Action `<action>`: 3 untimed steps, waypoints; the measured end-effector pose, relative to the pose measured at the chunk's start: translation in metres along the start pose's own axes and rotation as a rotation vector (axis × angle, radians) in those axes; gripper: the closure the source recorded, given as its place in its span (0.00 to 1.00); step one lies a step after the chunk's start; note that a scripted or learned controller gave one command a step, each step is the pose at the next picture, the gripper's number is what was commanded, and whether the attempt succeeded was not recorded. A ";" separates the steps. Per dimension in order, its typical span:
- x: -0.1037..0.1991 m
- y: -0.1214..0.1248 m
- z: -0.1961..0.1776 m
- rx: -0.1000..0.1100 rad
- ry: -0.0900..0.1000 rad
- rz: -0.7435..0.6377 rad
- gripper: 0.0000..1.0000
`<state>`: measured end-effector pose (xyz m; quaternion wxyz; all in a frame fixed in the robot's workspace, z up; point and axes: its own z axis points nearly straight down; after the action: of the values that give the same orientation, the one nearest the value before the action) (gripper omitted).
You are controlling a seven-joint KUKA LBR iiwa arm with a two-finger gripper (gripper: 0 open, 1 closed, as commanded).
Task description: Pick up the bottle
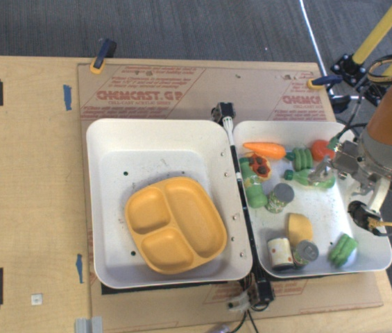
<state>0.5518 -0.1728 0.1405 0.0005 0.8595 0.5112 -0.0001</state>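
Since gripper [320, 172] hangs amid crowded toys (finger state: can't tell), grab may miss bottle [257, 189] & snag carrot [265, 148] or green veg [300, 159] instead.

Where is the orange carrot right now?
The carrot lies in the right bin, at its far left corner, just above a small colourful toy and left of a green toy.

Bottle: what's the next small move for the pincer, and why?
Probably slide the pincer leftward across the right bin before any descent. It sits at the bin's upper right among green toys, apart from what looks like the green bottle lying by the bin's left wall, below the carrot.
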 end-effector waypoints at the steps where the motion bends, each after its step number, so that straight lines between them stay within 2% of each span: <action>1: 0.022 0.020 0.052 -0.002 0.002 0.214 0.00; 2: -0.023 -0.022 0.035 0.006 0.001 0.405 0.00; 3: 0.027 0.008 0.052 -0.003 0.000 0.747 0.00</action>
<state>0.5719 -0.1530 0.0881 0.0017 0.9867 0.1625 0.0009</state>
